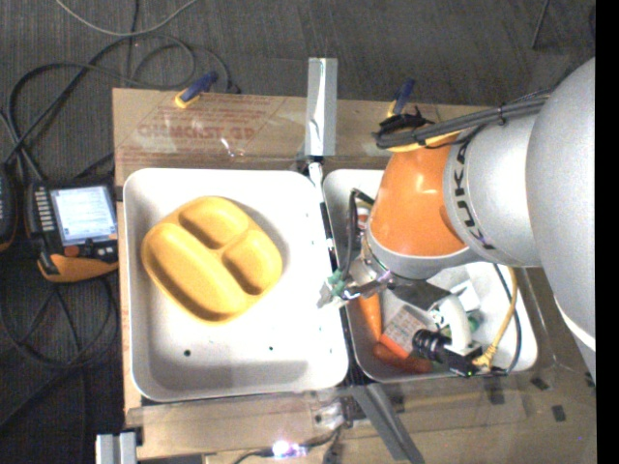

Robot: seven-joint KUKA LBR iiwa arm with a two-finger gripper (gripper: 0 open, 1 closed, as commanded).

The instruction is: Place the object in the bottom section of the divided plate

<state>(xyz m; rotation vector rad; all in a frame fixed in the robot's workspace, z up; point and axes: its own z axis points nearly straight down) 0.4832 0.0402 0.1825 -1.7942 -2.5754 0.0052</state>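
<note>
**Grey arm low over the right bin, yellow plate alone in the left**

Nearest the lens, the grey arm (542, 182) with its orange band (421, 211) reaches in from the right and covers most of the right bin (527, 351).

On the far left, off the bench, a handheld control pendant (75, 216) with a lit screen lies on the dark floor among black cables. The left bin (145, 356) carries the yellow divided plate (213, 257), which sits tilted in the bin's upper left half, its three sections bare. White floor shows along the bin's front and right edges.

At the wall between the two bins, the gripper (350, 283) hangs at the right bin's left edge; whether it is wide, narrow or holding anything cannot be told, as the wrist hides it. Just beside it, toward the right bin's front edge, an orange-red object (387, 341) lies partly under the arm. A yellow cable (505, 322) curves along that bin's right side.
</note>
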